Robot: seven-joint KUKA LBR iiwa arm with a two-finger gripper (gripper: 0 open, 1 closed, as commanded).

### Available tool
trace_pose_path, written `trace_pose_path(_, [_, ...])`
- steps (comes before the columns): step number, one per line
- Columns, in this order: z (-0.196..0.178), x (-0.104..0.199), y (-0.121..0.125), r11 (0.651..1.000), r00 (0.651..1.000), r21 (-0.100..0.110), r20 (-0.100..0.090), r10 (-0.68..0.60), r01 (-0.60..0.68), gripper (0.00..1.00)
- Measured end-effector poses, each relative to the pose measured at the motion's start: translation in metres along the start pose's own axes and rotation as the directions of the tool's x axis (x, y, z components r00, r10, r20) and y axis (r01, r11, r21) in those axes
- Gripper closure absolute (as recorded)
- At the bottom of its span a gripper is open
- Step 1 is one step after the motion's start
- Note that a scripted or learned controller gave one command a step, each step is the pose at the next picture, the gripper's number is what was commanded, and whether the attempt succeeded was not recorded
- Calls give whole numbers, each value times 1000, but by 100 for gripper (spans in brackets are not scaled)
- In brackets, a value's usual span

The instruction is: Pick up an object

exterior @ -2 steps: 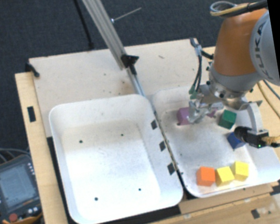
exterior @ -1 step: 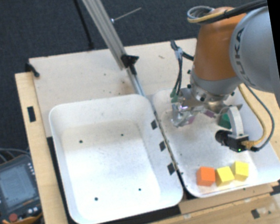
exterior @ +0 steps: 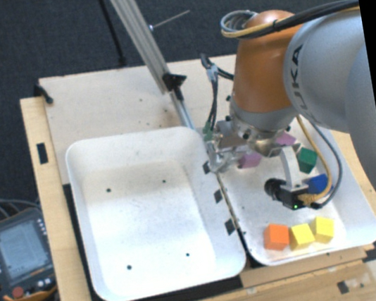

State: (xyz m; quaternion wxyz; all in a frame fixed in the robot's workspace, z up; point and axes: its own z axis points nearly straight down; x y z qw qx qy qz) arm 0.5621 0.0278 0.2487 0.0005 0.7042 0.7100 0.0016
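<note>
My gripper (exterior: 240, 152) hangs below the orange wrist band over the far left part of the right bin (exterior: 352, 236). A pink object (exterior: 250, 161) lies right under it, mostly covered by the wrist, and another pink piece (exterior: 286, 140) peeks out to its right. A green block (exterior: 307, 160) and a blue block (exterior: 317, 183) lie to the right of the gripper. An orange block (exterior: 277, 236) and two yellow blocks (exterior: 302, 236) (exterior: 324, 228) sit in a row at the bin's near edge.
The left bin (exterior: 83, 164) adjoins the right one along a shared rim close to the gripper. A slanted aluminium post (exterior: 144, 39) rises behind the bins. A teach pendant (exterior: 16, 253) lies off the bench at left.
</note>
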Motion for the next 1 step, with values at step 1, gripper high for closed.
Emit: trace_pose_path(1, [18,52,-5,1000,1000,6,1,1,-1,100])
